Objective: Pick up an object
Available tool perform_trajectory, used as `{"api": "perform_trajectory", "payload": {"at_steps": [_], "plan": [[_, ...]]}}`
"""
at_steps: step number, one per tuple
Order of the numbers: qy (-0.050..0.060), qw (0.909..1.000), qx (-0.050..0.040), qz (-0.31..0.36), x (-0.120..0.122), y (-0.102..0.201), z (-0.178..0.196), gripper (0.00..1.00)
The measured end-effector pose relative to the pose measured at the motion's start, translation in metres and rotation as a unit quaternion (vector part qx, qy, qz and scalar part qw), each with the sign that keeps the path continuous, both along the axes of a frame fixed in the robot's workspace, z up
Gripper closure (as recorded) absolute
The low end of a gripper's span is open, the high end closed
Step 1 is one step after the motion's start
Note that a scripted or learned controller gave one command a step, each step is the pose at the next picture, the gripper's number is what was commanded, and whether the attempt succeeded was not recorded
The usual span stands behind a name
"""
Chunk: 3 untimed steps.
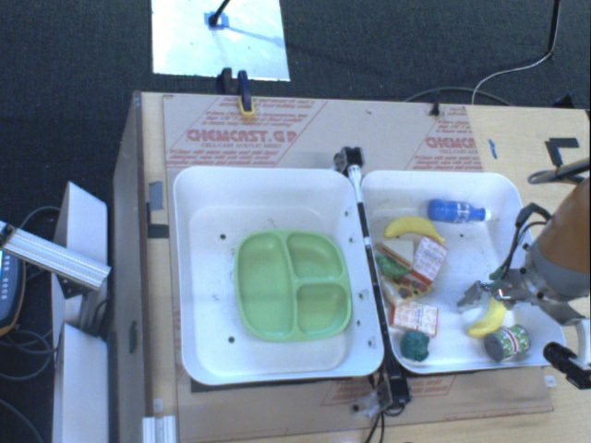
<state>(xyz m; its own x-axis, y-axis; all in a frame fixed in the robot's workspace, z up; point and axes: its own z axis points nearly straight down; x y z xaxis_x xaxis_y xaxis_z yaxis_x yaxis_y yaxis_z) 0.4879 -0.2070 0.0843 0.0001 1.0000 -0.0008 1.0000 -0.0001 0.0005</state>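
Observation:
The right bin [506,192] holds a blue bottle [457,212] at the back and a yellow banana [413,228] just in front of it. A red and white carton [428,258] and a second carton [416,317] lie near the bin's left wall, with a dark green ball [415,344] at the front. A second banana [489,318] and a green-labelled can [507,342] lie at the front right. My gripper [489,294] hangs directly over the upper end of that second banana, close to it. The arm [563,257] comes in from the right.
The left bin [199,247] contains a light green divided plate [293,284]. A black divider rail [367,247] runs between the bins. Some green and red small items [395,268] crowd the right bin's left wall. The bench edge lies just in front of both bins.

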Motion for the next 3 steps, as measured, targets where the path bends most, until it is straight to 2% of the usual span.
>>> {"api": "perform_trajectory", "payload": {"at_steps": [1, 2, 3], "plan": [[-0.001, 1.0, 0.0007, 0.002, 0.052, 0.072, 0.0, 0.0], [-0.001, 1.0, -0.0003, 0.002, 0.107, 0.037, 0.001, 0.0], [-0.001, 1.0, 0.0001, 0.002, 0.153, 0.061, 0.001, 0.0]]}}
